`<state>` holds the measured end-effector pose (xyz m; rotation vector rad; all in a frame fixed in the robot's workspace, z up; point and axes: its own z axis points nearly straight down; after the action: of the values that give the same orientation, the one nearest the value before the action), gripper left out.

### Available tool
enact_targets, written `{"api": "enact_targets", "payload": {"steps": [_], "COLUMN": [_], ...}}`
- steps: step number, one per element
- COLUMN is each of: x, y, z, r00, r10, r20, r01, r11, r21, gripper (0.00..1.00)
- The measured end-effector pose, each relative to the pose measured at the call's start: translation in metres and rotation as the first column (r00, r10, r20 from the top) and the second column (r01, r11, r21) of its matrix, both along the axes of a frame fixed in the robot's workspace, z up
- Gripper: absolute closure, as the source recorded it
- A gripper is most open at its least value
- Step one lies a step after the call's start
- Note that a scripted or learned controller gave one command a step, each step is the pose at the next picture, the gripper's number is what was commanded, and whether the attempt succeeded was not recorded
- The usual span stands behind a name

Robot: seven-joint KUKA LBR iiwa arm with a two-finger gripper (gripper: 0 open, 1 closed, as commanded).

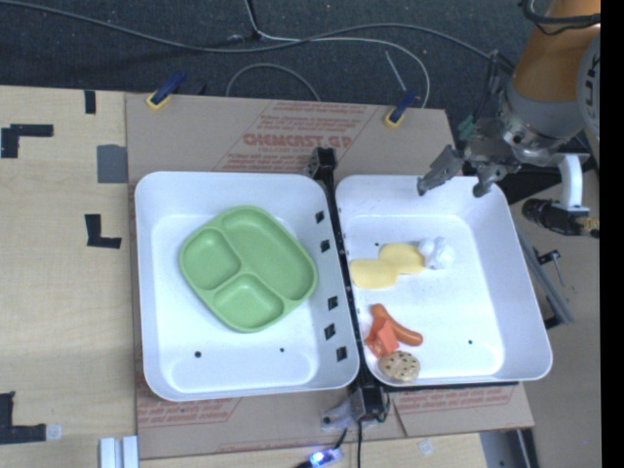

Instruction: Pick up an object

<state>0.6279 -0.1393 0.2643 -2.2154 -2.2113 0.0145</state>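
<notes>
The grey arm comes in from the right, its orange band up near the top corner, and its end effector hangs over the far edge of the right bin, close to that bin's back wall. The two dark fingers are spread well apart, one pointing toward the bin's middle rim and the other toward its right side, and there is nothing between them. Below and nearer to me, in the right bin, lies a pale yellow duck-shaped toy stretched across the floor, with a small white lumpy object touching its right end. Nearer still, by the inner wall, sits an orange-red carrot-like piece, and just in front of it a round speckled cookie right at the front corner. All of these sit well apart from the end effector. The left bin holds a light green divided plate, lying flat and turned at a slant, with three compartments. Both bins rest side by side on a sheet of brown cardboard printed with red lettering, which lies on the desk. Black cables trail over the dark surface behind.
</notes>
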Motion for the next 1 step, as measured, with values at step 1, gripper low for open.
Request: {"api": "enact_targets", "payload": {"steps": [1], "x": [0.002], "y": [0.0006], "z": [0.0084], "r00": [1.0], "r10": [0.003], "r20": [0.013], "r01": [-0.003], "r11": [1.0], "r21": [-0.002], "gripper": [0.0]}}
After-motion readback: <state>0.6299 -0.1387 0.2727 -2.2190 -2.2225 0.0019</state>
